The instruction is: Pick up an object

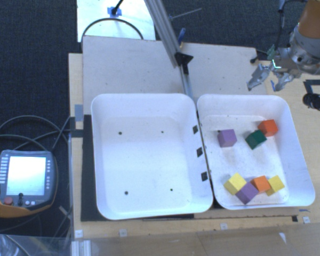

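Your gripper (271,78) hangs spread open with nothing in it, just past the right bin's (296,137) far rim. Nearest below it sit the orange block (268,127) and green block (255,139), both cubes turned cornerwise, no long axis.

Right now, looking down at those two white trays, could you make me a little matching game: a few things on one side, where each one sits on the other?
Things:
1. green block
2. gripper
3. handheld control screen
4. yellow block touching a purple one

Places:
A. on the floor, left of the bench
B. right bin, far half, beside an orange block
C. above the bench, just beyond the right bin's far rim
D. right bin, near edge

Pairs: 1-B, 2-C, 3-A, 4-D
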Robot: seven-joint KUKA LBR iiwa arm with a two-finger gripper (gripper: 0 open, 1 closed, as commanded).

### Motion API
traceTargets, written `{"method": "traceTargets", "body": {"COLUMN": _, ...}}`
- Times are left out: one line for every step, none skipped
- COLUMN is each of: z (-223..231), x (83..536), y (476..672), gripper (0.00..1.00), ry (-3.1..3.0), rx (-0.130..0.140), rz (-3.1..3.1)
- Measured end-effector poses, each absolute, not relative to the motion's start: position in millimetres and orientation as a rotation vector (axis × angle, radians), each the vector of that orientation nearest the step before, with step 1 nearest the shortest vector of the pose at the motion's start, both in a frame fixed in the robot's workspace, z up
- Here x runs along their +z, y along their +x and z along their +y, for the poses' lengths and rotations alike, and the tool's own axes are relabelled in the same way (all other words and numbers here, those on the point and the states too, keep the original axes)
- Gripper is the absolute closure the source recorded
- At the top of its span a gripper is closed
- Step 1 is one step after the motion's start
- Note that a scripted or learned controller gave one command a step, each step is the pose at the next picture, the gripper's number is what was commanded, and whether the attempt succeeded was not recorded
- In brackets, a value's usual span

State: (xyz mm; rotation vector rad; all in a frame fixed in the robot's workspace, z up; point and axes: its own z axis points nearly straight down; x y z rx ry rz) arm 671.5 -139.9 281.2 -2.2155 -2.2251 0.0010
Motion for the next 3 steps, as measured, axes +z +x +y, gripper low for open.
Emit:
{"method": "traceTargets", "body": {"z": -140, "x": 284, "y": 672.0, "gripper": 0.0, "ry": -2.217, "rx": -0.001, "rz": -2.229}}
{"method": "traceTargets", "body": {"z": -143, "x": 243, "y": 672.9, "gripper": 0.0, "ry": -2.219, "rx": 0.001, "rz": -2.225}}
{"method": "traceTargets", "body": {"z": -144, "x": 181, "y": 675.6, "gripper": 0.0, "ry": -2.217, "rx": 0.003, "rz": -2.223}}
